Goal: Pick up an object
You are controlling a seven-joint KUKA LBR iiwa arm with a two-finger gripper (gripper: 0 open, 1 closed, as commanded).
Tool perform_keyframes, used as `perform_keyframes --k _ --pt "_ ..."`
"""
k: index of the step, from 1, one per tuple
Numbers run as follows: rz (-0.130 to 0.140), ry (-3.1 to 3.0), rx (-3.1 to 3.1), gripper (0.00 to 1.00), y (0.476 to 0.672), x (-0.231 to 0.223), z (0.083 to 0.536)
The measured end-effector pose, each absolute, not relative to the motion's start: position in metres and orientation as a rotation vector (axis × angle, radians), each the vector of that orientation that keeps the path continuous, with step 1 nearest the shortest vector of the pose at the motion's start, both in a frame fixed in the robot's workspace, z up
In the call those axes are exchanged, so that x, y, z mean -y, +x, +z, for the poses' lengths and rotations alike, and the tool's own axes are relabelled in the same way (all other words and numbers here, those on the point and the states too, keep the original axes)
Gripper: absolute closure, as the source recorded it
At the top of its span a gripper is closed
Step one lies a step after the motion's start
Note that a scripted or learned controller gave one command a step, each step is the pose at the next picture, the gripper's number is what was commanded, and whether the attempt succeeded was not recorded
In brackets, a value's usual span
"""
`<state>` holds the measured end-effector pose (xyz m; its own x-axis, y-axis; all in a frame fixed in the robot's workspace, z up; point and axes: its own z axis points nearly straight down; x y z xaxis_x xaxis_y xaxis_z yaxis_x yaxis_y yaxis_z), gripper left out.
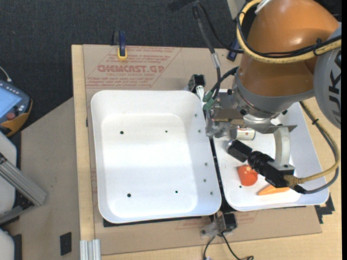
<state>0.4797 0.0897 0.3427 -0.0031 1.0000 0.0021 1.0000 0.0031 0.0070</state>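
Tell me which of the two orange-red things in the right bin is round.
The redder piece, the one closer to the left bin, is round like a small ball. The orange piece beside it is long and tapers to a point.

— Bins?
— Two, white, shallow, side by side on a printed cardboard sheet [135, 64]: left bin [103, 110], right bin [303, 145].
— Contents, right bin?
— Small red round object [248, 176] near the front; orange wedge-shaped piece [274, 190] just beside it, closer to the rim.
— Overhead?
— Grey arm [282, 42] with orange band, above the right bin's rear half.
— Elsewhere?
— Blue clamp [121, 41], cardboard's far edge.
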Motion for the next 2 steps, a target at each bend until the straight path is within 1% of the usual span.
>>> perform_keyframes --k 1,2 --pt "-0.003 2.222 -2.223 1.00 0.479 -0.094 0.325" --pt "0.001 2.217 -2.226 1.00 0.479 -0.136 0.325"
